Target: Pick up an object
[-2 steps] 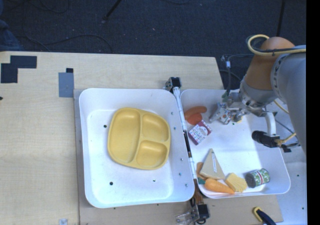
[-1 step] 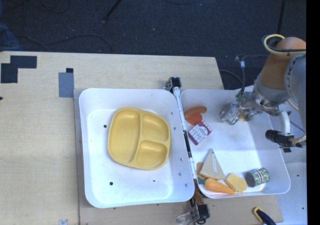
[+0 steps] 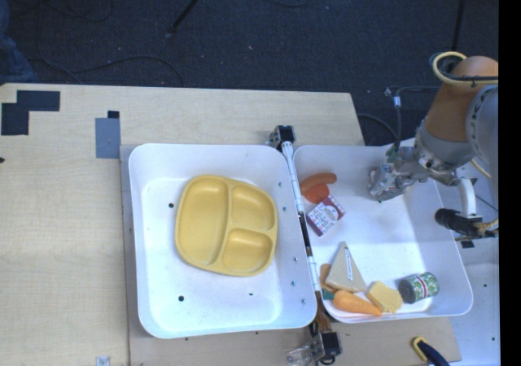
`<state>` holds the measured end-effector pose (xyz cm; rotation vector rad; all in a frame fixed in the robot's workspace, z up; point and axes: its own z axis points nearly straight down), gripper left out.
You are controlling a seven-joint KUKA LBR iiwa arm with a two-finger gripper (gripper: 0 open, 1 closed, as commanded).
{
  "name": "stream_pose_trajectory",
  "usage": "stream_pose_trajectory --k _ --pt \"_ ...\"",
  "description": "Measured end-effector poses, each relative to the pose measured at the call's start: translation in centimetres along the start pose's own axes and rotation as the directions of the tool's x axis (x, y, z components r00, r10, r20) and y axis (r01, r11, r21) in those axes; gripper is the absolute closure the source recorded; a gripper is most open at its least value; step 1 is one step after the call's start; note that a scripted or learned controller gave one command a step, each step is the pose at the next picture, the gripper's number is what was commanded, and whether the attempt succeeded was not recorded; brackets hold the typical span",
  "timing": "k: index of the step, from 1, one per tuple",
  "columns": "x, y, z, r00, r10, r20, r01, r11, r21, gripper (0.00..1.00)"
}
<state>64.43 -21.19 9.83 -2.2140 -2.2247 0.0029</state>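
Observation:
Toy food lies in the right bin [image 3: 440,242]: an orange-red sausage [image 3: 317,185], a dark red packet [image 3: 325,215], a sandwich wedge [image 3: 347,270], a carrot [image 3: 356,302], a yellow cheese block [image 3: 384,296] and a small green can [image 3: 418,286]. My gripper [image 3: 384,185] hangs over the bin's back part, to the right of the sausage, well apart from every item. Nothing shows between its fingers.
The left bin [image 3: 155,299] bears a yellow divided plate [image 3: 225,224]. A ridge with clamps [image 3: 295,210] joins the two bins. The grey and orange arm [image 3: 456,124] stands at the right edge. Dark floor lies beyond the wooden bench [image 3: 57,218].

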Motion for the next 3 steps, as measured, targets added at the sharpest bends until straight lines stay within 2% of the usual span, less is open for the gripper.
stream_pose_trajectory --k 1,2,3 --pt "-0.1 -3.3 -4.4 1.0 0.004 0.001 -0.004 1.0 -0.002 1.0" --pt "4.8 -7.9 -9.9 1.0 0.004 0.0 -0.004 1.0 -0.001 1.0" --pt "13.9 -11.9 -15.8 1.0 0.003 -0.001 -0.003 1.0 0.0 1.0"
